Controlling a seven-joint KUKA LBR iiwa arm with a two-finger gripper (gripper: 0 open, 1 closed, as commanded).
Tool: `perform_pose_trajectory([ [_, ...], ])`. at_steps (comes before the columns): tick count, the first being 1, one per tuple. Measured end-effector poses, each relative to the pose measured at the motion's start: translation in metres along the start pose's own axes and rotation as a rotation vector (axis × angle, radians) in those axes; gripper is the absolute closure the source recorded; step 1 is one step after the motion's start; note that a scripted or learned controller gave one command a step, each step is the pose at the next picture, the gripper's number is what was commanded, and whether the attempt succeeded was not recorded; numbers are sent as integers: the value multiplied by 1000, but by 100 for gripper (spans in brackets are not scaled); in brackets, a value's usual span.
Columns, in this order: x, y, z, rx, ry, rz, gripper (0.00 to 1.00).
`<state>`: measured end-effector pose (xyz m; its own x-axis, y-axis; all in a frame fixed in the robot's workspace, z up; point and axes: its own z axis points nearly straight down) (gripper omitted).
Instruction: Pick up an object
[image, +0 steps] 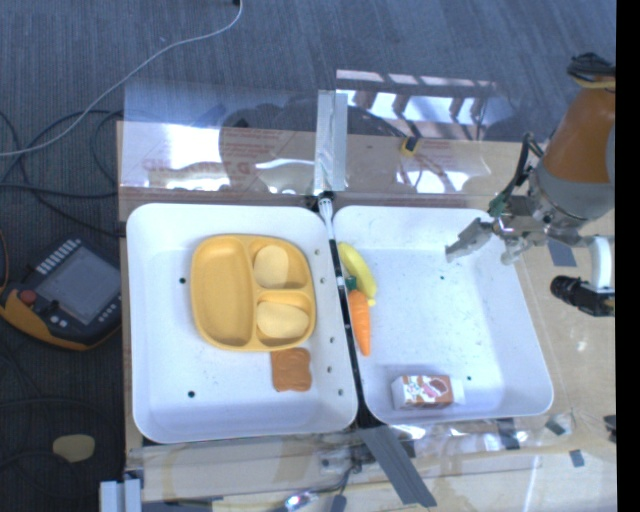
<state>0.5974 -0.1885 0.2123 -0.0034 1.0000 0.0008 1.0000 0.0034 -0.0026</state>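
My gripper (488, 246) hovers over the upper right part of the right bin (500, 330). Its fingers (465, 243) are spread open and hold nothing. In this bin a yellow banana (357, 270) and an orange carrot (360, 322) lie against the left wall, well left of the gripper. A small red and white carton (426, 390) lies near the front wall. The left bin (160, 380) holds a yellow divided tray (222, 290) with two pale food pieces (271, 265) in its compartments. A brown toast slice (292, 370) lies just in front of the tray.
The grey arm with its orange band (580, 140) comes in from the right over the bin's edge. A divider ridge (340, 320) separates the bins. A teach pendant (60, 292) and cables lie on the floor to the left.
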Motion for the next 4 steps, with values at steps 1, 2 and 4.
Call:
perform_pose_trajectory([
  [1,68,7,81,2,0,76,0],
  [2,69,7,73,5,2,73,100],
  [4,90,-49,11,3,-1,451,100],
])
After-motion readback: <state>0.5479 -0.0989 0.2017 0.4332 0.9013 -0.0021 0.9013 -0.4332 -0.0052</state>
